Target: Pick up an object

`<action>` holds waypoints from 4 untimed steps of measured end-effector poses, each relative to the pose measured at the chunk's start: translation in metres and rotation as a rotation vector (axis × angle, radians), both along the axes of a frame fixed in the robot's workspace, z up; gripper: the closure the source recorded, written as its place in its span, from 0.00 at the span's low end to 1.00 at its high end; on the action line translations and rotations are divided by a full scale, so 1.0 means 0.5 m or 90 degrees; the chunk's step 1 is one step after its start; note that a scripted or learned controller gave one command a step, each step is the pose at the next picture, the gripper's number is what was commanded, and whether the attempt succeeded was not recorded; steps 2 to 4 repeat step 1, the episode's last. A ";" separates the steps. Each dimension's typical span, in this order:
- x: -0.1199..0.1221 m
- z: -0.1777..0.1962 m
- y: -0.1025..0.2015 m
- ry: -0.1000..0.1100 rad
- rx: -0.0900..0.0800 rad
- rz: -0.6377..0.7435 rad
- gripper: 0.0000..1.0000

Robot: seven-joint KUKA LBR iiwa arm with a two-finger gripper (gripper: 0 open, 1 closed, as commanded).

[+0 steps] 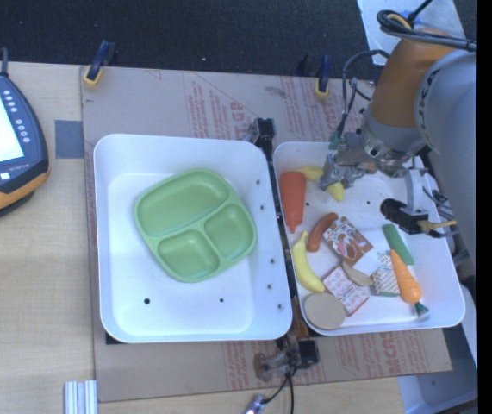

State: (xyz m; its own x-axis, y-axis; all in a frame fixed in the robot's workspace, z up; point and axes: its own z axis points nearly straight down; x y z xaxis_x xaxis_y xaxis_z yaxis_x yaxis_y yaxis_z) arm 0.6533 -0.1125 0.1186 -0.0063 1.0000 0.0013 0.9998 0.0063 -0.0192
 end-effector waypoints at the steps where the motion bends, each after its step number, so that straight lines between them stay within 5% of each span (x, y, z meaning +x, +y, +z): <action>1: -0.004 0.151 0.155 -0.013 -0.004 -0.003 1.00; 4: -0.004 0.151 0.155 -0.013 -0.004 -0.003 1.00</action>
